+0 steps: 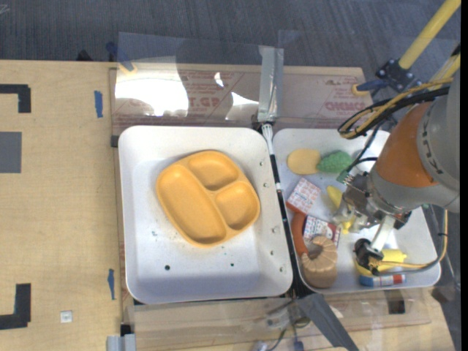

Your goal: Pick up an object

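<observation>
Looks like a robotics lab or test bench, not a home. Shown by a pale plywood benchtop (51, 196) marked with black tape corner brackets (18, 97) and blue tape tabs (98, 103), clear plastic shielding (190, 86) behind two shallow white bins (139, 269), and bundled yellow-and-black cables (380, 108) on a grey-and-orange arm (413, 159).

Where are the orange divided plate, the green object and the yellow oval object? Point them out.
orange divided plate (208, 196): camera view, centre ridge.
green object (336, 161): camera view, its middle.
yellow oval object (303, 161): camera view, its middle.
</observation>
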Robot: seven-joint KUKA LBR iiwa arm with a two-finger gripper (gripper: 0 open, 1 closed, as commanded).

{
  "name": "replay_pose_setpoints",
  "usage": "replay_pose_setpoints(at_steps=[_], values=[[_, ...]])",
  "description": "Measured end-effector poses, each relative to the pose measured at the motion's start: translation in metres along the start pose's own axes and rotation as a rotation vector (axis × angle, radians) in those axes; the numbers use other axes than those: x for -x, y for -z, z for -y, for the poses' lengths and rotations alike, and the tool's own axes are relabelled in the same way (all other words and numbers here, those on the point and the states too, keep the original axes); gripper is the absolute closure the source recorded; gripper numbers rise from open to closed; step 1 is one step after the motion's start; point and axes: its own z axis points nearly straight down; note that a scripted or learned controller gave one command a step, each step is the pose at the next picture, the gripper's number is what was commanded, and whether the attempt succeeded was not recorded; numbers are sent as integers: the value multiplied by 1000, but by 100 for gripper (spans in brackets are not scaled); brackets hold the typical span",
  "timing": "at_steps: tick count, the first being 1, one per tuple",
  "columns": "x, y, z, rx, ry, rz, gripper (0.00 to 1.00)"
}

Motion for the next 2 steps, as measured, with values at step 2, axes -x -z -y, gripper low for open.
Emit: replay_pose_setpoints(at_steps=[2], values=[[-17,103,21,-9,481,2,100]])
